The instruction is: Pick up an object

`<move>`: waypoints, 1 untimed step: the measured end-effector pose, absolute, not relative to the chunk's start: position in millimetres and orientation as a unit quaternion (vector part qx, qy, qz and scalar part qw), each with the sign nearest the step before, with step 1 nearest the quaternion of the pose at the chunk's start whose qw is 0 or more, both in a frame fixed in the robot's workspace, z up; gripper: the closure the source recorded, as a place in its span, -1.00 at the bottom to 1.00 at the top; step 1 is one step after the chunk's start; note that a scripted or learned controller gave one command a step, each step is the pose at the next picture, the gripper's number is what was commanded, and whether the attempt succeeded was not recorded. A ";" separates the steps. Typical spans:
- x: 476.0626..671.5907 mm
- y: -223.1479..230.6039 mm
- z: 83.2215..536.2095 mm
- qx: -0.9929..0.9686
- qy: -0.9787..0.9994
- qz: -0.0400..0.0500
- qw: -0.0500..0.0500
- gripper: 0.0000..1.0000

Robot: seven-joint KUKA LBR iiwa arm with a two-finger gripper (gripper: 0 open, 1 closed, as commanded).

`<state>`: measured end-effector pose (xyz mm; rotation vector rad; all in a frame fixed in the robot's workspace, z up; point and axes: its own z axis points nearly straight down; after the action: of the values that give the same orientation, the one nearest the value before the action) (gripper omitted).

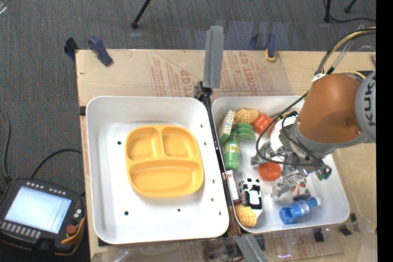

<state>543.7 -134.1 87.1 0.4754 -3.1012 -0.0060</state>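
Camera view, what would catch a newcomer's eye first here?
Probably the yellow divided plate, lying alone in the left bin. Next, the arm's orange band looming over the right bin, where the end effector hangs low among a jumble of small toys: a green bottle, a red ball and a blue bottle near the front.
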 end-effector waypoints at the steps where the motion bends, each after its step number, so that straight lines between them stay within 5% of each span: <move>1: 546.4 -131.6 98.7 0.154 -0.988 -0.002 -0.001 1.00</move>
<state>546.4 -131.6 98.7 0.4851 -3.1052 -0.0056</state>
